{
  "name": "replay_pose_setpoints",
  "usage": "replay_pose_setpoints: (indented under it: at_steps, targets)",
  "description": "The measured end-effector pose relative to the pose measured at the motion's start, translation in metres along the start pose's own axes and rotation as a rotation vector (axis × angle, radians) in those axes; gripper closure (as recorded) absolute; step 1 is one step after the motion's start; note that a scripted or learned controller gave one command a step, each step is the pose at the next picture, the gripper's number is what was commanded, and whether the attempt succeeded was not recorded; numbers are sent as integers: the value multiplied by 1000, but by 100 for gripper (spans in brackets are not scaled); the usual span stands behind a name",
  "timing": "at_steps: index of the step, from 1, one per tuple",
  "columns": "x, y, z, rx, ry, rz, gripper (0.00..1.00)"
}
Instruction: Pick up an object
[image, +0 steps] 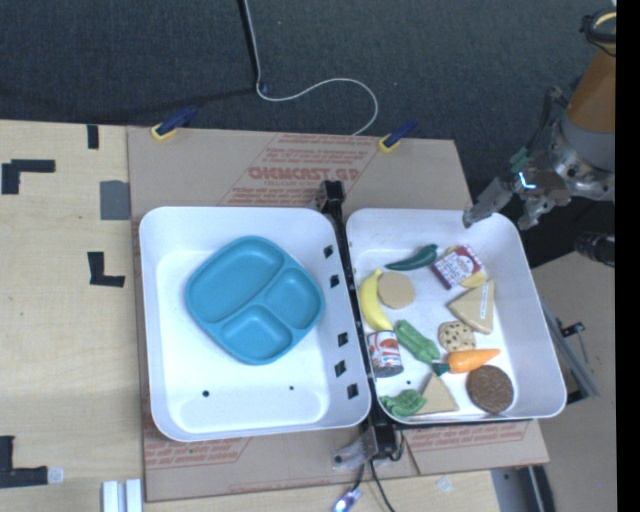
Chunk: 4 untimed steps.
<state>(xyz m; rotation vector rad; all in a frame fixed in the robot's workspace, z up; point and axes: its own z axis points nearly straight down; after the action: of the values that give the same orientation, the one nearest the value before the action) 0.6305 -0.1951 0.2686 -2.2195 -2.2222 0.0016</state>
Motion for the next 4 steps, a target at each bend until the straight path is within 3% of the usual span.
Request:
replay_pose_setpoints:
  at_steps: [2, 3, 4]
  targets:
    - [93, -150, -17, 3, 3, -2, 0]
    - [149, -149, 91, 12, 4, -4, 0]
    - [146, -148, 75, 4, 1, 0, 100]
